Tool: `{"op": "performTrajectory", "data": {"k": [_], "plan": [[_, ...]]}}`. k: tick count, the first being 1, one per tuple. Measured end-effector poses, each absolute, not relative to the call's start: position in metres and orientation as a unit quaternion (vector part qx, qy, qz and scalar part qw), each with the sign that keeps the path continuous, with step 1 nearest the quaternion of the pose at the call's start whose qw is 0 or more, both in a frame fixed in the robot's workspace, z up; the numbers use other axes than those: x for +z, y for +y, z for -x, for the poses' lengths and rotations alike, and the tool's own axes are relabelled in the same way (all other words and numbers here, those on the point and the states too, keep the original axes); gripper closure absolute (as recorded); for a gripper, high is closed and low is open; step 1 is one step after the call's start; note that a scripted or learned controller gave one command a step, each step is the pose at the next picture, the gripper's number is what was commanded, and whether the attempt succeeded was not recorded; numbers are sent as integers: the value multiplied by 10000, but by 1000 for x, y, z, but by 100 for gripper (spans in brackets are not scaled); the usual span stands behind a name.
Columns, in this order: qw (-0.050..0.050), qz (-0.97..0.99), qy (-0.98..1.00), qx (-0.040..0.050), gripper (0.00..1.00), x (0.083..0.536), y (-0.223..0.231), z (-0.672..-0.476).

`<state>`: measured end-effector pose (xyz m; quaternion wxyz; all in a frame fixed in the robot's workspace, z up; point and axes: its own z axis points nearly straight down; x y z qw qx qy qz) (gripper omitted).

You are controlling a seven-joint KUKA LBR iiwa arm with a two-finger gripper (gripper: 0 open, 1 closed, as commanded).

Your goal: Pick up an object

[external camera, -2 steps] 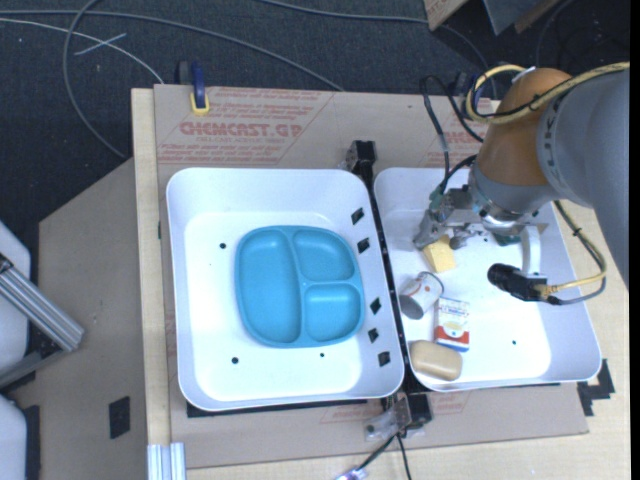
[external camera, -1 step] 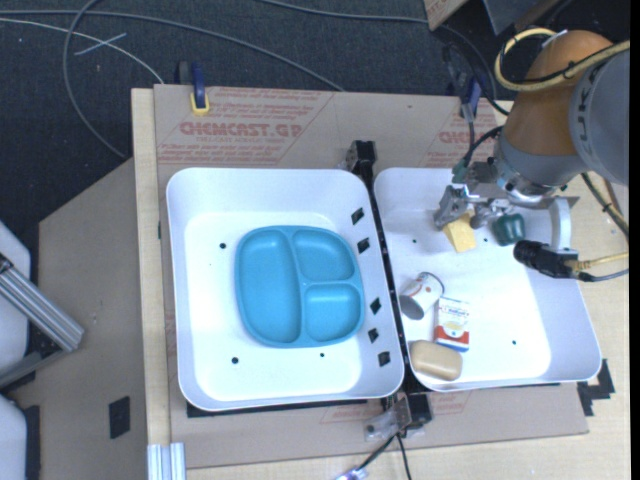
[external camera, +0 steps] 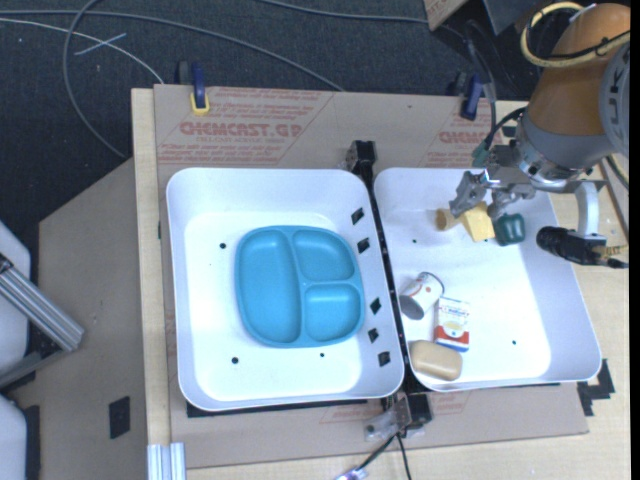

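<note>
Nearest the camera, at the 6 o'clock edge of the right bin (external camera: 560,298), a tan rounded lump (external camera: 437,360) lies against the rim, touching a small white carton with red and blue print (external camera: 453,325) just above it. A short white cylinder (external camera: 421,292), perhaps a cup or roll on its side, sits near them toward 10 o'clock. None of these is in contact with the arm.

Further up that bin, toward 12 o'clock, the gripper (external camera: 478,206) is low over a cluster: a yellow block (external camera: 479,227), a small tan piece (external camera: 443,218) at its 9 o'clock, and a dark green piece (external camera: 511,230) at its 3 o'clock. The yellow block lies right under the metal fingers, but whether they are closed on it or merely beside it cannot be told from this angle. So the pick seems to be at the reach or grasp stage; lifting anything clear of the bin floor is yet to be done, by my judgement.

The left bin (external camera: 200,268) holds a blue divided plate (external camera: 298,286) lying flat in its middle.

Both bins rest on a board printed with red lettering (external camera: 245,118), clamped at its far edge by a blue and yellow clamp (external camera: 198,86). Beyond, at 11 o'clock, loose cables (external camera: 120,28) run across dark carpet.
</note>
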<state>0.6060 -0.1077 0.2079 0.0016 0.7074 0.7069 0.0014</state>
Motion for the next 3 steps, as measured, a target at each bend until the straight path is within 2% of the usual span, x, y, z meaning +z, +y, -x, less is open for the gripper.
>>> {"op": "performTrajectory", "data": {"k": [1,2,3], "plan": [[21,-7067,7075,17,100,249,-108,-607],[-22,-7054,7088,-1,100,238,-55,-595],[-18,-7055,7087,-2,100,234,-12,-592]]}}
